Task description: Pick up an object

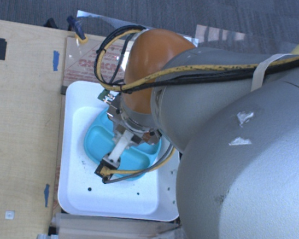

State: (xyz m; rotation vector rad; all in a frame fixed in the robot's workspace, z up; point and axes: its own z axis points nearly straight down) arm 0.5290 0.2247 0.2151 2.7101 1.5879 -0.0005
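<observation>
Camera view shows a blue dish [96, 139] lying in the white bin [69, 188], the gripper [131, 133] over its middle (open or closed, I cannot tell), the bin on a pale wood bench [11, 124] with grey carpet [155, 1] beyond.

The blue dish [98, 139] fills the middle of the white bin [73, 188] and the big grey arm [236, 128] covers its right edge, leaving bare floor along its left and lower edges.
</observation>
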